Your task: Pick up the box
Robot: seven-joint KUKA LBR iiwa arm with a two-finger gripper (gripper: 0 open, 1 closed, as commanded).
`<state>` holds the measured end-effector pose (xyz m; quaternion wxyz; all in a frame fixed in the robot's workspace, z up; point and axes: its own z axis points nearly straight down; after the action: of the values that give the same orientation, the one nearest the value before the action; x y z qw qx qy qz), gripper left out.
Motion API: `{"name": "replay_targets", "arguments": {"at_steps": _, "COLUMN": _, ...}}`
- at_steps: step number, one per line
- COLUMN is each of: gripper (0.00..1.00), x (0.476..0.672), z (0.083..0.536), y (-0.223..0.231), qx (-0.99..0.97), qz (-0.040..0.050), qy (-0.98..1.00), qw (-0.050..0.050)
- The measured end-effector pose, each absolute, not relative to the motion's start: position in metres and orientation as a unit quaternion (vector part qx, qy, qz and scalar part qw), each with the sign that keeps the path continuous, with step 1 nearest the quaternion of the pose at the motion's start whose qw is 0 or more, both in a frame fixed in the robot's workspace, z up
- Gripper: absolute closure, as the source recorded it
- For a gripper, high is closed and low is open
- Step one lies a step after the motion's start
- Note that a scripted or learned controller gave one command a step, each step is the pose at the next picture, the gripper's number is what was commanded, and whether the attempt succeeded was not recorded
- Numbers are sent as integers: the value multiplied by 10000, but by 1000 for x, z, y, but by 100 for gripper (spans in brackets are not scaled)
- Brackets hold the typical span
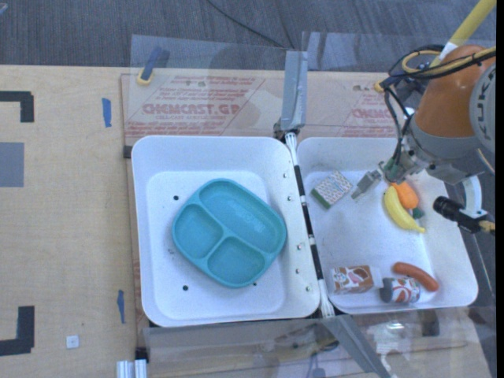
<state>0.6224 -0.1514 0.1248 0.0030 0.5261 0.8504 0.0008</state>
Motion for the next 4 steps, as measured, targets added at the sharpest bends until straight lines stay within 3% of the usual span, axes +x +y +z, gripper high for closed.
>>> {"name": "replay_targets", "arguments": {"at_steps": 1, "gripper": 0, "x": 667, "z": 159, "y": -164, "qx": 6274, "qz": 9, "qy": 7787, "qw": 35}}
{"name": "replay_targets", "arguments": {"at_steps": 2, "gripper": 0, "x": 662, "z": 98, "y": -110, "qx": 5331, "qz": 28, "qy": 8460, "qw": 103}}
{"name": "replay_targets", "arguments": {"at_steps": 3, "gripper": 0, "x": 628, "z": 99, "y": -106, "qx": 5221, "qz": 65, "qy": 8528, "qw": 136}}
{"name": "replay_targets", "arguments": {"at_steps": 4, "gripper": 0, "x": 606, "z": 99, "y": -100, "qx": 4874, "qz": 59, "qy": 8730, "qw": 152}}
